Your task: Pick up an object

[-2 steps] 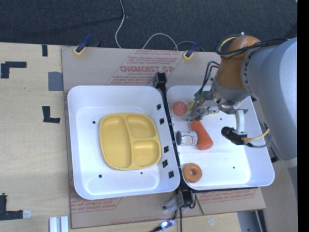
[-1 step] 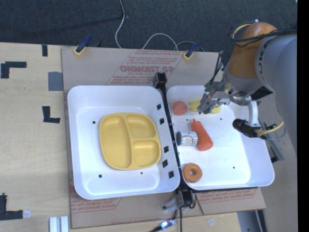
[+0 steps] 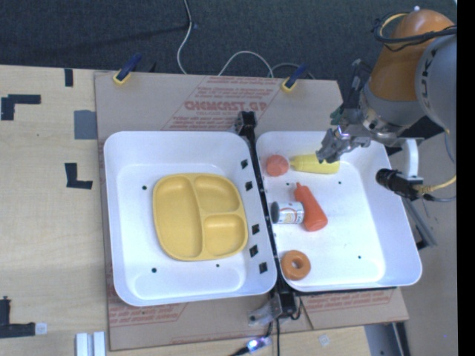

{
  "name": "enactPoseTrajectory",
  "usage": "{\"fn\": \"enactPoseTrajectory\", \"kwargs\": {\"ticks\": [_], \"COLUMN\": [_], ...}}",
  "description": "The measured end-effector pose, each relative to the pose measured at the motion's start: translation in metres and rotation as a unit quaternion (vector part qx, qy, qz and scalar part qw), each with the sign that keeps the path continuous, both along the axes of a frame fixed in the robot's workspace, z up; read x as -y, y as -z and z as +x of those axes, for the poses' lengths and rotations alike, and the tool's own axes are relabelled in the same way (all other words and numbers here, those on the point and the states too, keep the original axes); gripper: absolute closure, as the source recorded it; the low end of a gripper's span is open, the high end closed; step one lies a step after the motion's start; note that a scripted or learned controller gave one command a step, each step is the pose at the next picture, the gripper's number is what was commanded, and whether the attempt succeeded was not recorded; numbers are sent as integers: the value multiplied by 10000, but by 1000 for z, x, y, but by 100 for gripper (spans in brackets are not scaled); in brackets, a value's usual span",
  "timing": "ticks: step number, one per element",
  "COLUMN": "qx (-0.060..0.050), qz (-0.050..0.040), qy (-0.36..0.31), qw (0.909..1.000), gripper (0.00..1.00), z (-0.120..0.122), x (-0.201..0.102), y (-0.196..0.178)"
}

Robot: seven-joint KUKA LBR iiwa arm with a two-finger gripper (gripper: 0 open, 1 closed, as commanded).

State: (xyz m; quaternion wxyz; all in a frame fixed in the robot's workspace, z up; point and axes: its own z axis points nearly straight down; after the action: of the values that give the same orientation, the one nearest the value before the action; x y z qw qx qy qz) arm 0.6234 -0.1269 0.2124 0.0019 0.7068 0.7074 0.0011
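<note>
Two shallow white bins sit side by side on a cardboard sheet [image 3: 223,106] laid over the wooden bench. Nearest the camera, in the right bin [image 3: 371,273], a brown ring-shaped doughnut [image 3: 296,264] lies close to the front left corner, beside the divider between the bins. Farther in, a small can [image 3: 288,213] lies on its side, touching an orange carrot-shaped toy [image 3: 311,208] that slants across the bin floor. In the left bin [image 3: 126,199], a yellow plate [image 3: 200,216] with three compartments rests flat near the middle.

Beyond the carrot, a small pinkish-red ball [image 3: 277,165] sits near the divider, and just to its right lies a yellow banana-like toy [image 3: 312,164]. The gripper [image 3: 330,151] comes down at the banana's right end, close enough that it seems to touch it. How wide its fingers stand, and whether they grip the toy, cannot be made out from this angle.

At the far edge, the arm's orange band [image 3: 404,50] rises above the wrist, and two blue-and-yellow clamps [image 3: 128,69] pin the cardboard's back corners.
</note>
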Motion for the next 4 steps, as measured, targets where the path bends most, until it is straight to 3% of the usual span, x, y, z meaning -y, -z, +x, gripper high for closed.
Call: {"fn": "enactPoseTrajectory", "kwargs": {"ticks": [1, 4], "qx": [5, -41], "qz": [-1, 12], "qy": [-5, -28], "qw": [10000, 10000], "gripper": [100, 100], "z": [1, -52], "x": [0, -159], "y": [-54, -27]}}
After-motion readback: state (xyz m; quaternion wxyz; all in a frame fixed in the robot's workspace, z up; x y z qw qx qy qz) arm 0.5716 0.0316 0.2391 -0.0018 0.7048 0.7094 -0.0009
